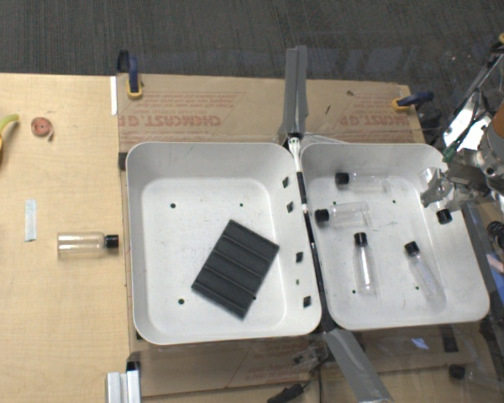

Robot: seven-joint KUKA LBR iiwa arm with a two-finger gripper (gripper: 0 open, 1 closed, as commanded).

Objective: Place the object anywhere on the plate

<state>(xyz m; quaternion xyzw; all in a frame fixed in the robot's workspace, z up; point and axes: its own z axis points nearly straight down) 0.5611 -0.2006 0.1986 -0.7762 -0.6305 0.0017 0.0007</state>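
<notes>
From where I stand, the arm leans in at the right edge of the right bin (479, 309), and its gripper (441, 187) hangs just over that bin's right wall, near the upper corner. I cannot tell how the gripper is set; the metal there is too small and blurred to read, and I see nothing held in it.

The things to pick lie in the right bin: four clear vials with black caps. One lies near the top (363, 180), one just below it toward the divider (343, 215), one stands lengthwise in the middle (364, 263), and one lies slanted toward the lower right (424, 269). A loose black cap (443, 217) sits just beside the gripper. The left bin (139, 250) carries the dark ribbed plate (235, 269), lying at a slant in its middle, with nothing on it.

So I judge the task barely begun, with the pick to come. To do it well, I would choose the slanted vial or the middle one, since each lies well apart from its neighbours, and close across the narrow body, not along it, as these round vials will likely roll. Then carry it over the divider and set it down low on the plate's ribs.

Another vial (86, 242) lies out on the desk (50, 326), left of the bins.
</notes>
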